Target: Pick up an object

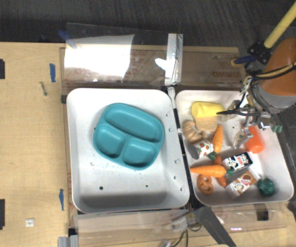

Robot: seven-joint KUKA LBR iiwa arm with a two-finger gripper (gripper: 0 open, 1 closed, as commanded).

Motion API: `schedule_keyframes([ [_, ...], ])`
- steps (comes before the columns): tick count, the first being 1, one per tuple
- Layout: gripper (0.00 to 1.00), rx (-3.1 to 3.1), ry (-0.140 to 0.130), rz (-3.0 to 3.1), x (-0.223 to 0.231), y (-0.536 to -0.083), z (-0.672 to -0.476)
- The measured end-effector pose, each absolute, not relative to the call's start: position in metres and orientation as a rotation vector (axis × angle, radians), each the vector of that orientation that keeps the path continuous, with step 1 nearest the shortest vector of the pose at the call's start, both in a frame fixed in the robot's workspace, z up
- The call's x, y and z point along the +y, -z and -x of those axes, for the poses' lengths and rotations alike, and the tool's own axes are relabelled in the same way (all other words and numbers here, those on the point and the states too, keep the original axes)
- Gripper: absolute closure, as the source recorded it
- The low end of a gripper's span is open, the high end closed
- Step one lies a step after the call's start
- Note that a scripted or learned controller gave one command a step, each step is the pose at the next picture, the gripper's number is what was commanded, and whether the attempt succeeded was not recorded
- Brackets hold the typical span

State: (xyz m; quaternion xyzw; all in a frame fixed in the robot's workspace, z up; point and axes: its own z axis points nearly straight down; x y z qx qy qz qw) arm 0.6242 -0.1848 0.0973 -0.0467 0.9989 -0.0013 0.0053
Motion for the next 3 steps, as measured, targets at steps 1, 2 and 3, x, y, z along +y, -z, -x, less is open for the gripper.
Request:
schedule_keyframes([
  [1, 0.00, 3.127, 0.000, 0.169, -0.132, -0.089, -0.553],
  [2, 0.00, 3.126, 0.014, -0.003, -0.099, -0.090, -0.529],
  [3, 0.00, 3.122, 0.010, 0.153, -0.104, -0.090, -0.532],
])
